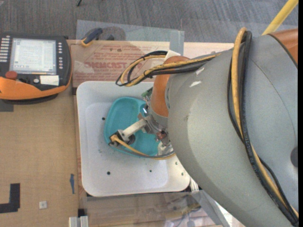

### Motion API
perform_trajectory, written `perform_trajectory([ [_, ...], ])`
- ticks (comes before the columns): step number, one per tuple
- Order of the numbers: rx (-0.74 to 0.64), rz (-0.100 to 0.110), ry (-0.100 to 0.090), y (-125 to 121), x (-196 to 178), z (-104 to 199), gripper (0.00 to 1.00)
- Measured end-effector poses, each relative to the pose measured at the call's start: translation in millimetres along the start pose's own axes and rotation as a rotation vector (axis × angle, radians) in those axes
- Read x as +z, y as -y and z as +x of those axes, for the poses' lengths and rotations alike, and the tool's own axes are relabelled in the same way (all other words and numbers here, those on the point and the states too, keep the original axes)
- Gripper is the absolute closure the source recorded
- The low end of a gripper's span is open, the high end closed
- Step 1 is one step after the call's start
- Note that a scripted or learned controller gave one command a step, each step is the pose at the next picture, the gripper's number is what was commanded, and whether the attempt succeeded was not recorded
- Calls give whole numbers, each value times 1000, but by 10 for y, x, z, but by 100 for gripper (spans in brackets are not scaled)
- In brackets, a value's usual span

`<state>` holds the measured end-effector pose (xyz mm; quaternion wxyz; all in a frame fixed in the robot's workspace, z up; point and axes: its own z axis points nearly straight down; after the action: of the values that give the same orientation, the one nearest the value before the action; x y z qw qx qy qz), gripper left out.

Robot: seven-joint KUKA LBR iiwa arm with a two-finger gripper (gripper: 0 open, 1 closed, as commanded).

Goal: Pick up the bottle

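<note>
Camera view: gripper [160,137] sits low in the bin [94,174], at the right edge of the bowl [124,119], tucked under the orange wrist band. Can't tell if it's open or closed, or whether it has hold of anything. As for the bottle, can't make it out w/ the grey arm [227,126] across the bin's right side. Bowl (teal, shallow) lies approx mid-bin. A few dark specks dot the bin floor left & front of it. Behind the bin a printed cardboard sheet [102,65] lies flat on the bench [38,150]. A blue-and-yellow tool [91,35] lies at the sheet's back-left corner. Far left, a pendant [33,65] (orange and grey, screen lit) rests on the bench, well apart from the bin.
</note>
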<state>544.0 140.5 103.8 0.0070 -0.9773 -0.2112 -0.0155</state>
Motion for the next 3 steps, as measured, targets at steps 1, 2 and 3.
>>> perform_trajectory([
  [1, 109, 0, 84, 364, 21, 728, 0],
  [2, 126, -10, 35, 771, -1258, -55, 0],
  [3, 17, -7, 39, 1056, -121, -244, 0],
])
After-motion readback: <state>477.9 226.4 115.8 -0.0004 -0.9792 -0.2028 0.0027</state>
